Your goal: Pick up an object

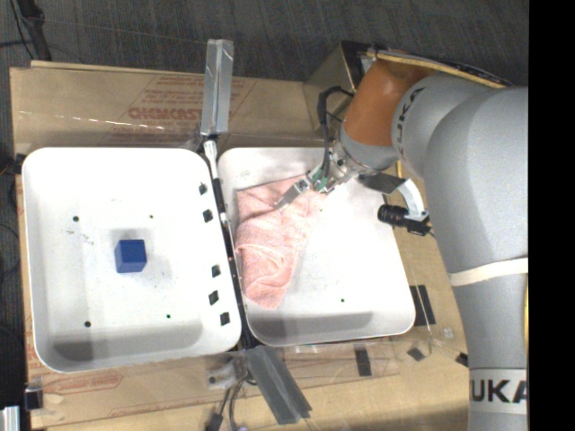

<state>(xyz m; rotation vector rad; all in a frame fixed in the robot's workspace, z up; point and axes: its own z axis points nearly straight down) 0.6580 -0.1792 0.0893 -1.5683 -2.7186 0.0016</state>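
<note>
The grey arm [476, 205] sets its jaws pinching the pink cloth's [269, 241] upper corner.

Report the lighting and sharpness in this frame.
Camera view: even overhead light; soft grey shadows along the near walls of the left bin and right bin; slightly soft overall, so the gripper at the pink cloth is indistinct; blue cube reads clearly.

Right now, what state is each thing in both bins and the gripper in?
Pink cloth: crumpled, lying along the left side of the right bin, its top corner drawn up toward the gripper.
Blue cube: sitting flat in the left bin, untouched.
Gripper: down at the cloth's top corner.
</note>
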